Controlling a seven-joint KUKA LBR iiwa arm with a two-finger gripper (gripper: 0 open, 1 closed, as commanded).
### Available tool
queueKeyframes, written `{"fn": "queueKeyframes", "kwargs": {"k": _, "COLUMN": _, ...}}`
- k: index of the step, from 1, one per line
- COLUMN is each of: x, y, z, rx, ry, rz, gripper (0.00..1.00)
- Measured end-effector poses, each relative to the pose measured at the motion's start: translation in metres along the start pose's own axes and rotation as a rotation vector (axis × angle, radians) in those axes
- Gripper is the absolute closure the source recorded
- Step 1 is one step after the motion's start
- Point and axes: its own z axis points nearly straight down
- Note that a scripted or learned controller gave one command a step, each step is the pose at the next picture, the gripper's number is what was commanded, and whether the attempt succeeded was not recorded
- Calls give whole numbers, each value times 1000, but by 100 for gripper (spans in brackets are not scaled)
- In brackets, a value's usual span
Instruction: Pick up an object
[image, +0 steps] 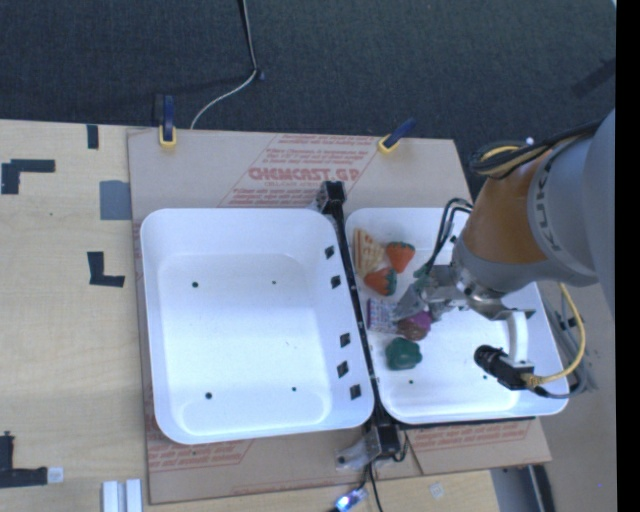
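Your claw is sitting low in the right bin, right over a small purple object beside a green lump; can't tell if it's pinching.

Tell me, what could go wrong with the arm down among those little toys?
The gripper sits low in the right bin, right over a purple object packed close to a green one and some red and orange pieces. It might nudge the neighbours aside or catch two at once. The cluster also lies near the divider between the bins, so the gripper could bump that edge.
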Motion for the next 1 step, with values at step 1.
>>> {"fn": "queueKeyframes", "kwargs": {"k": 1, "x": 25, "y": 14, "z": -55, "rx": -6, "ry": -3, "rz": 1, "gripper": 100}}
